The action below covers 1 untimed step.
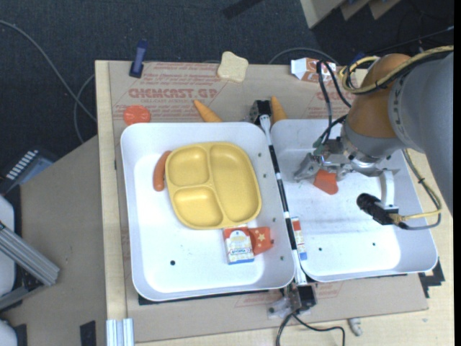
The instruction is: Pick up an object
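While the gripper (322, 166) hangs low in the right bin (360, 254), you see its fingers spread, with the orange-red block (327, 183) lying just below them, apparently touching, not gripped.

The bench (180, 85) is viewed from a single fixed camera set above it and tilted downward, at a moderate distance, so that the left bin (144, 265) and the right bin (360, 258) are both taken in whole, with dark floor beyond.
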Tool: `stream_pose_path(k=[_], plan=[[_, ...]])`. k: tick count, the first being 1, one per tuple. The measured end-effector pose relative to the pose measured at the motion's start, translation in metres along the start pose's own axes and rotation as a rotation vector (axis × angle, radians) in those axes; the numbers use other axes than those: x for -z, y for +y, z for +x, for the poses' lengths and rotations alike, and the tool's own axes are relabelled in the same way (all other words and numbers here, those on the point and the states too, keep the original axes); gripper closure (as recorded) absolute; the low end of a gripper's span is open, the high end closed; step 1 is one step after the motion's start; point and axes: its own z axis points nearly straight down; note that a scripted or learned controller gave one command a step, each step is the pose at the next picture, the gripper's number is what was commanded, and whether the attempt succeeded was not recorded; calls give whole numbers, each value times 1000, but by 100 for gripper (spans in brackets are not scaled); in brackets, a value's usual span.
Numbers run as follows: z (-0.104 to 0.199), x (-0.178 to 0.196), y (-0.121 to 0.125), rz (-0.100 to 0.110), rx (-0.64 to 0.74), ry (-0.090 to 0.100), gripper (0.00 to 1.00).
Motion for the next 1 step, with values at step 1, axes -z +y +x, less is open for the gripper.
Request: stream_pose_path(k=[1], plan=[[0,11,1,-3,1,0,100]])
